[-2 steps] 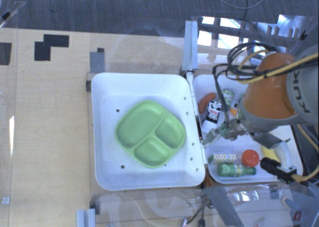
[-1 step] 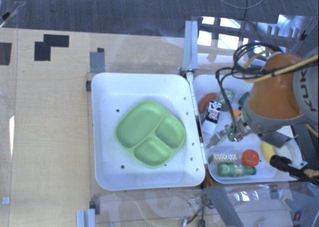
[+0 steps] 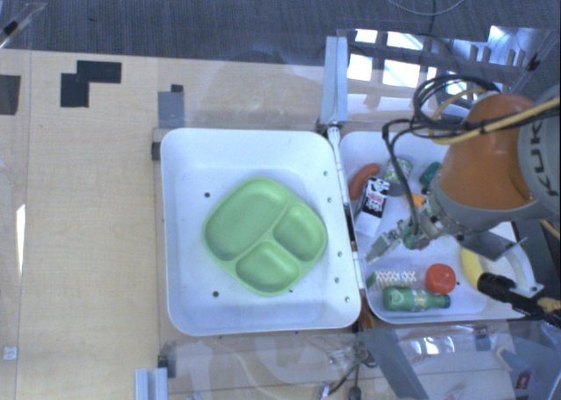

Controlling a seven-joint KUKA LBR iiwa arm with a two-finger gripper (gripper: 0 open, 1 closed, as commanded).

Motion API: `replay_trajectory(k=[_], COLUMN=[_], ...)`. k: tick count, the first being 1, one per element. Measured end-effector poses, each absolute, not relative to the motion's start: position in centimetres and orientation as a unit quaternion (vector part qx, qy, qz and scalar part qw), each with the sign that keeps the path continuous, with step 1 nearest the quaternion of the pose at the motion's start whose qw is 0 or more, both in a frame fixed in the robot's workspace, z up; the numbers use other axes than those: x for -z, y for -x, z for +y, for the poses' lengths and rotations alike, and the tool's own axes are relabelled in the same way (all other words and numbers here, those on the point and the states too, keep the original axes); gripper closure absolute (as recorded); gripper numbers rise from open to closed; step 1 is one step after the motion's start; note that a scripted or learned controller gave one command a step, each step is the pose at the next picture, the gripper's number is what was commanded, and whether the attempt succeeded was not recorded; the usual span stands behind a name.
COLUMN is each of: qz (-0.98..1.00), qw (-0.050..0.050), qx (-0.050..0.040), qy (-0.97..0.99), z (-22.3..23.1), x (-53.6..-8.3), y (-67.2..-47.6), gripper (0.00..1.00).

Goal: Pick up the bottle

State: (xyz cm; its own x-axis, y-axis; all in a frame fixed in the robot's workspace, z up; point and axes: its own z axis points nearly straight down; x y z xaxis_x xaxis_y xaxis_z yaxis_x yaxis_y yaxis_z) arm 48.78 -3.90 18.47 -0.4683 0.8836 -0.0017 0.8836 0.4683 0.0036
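The pale wooden surface (image 3: 88,240) carries 2 shallow white bins side by side. The left bin (image 3: 188,302) holds a light green divided plate (image 3: 266,235) with 3 compartments, lying tilted in the middle of the bin floor.

The right bin (image 3: 351,148) is crowded. The grey arm with its orange band (image 3: 486,153) reaches in from the right and covers much of this bin. Its pincer (image 3: 405,236) hangs low over the bin's middle, slanting toward the left; whether its tips are apart or together I cannot tell — they are small and blurred against the clutter, and nothing can be seen clamped between them.

The bottle (image 3: 414,300) — green, lying on its side — rests along the near wall of the right bin, below the pincer and apart from it. Just above it lies a small spotted roll (image 3: 393,279), and just to its upper right sits a red-orange round object (image 3: 441,279). A yellow banana-like piece (image 3: 473,267) lies further right, partly under the arm. Toward the bin's far-left part sit a red-orange oblong piece (image 3: 363,181) and a black-and-white carton (image 3: 375,197), touching or nearly touching each other.
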Motion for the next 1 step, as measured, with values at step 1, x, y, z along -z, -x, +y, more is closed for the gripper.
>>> replay_trajectory(k=[1], qz=[0.857], qw=[0.002], qx=[-0.0011], qy=[-0.516], z=[-3.91], x=[-18.47], y=[-48.78], gripper=[0.0])
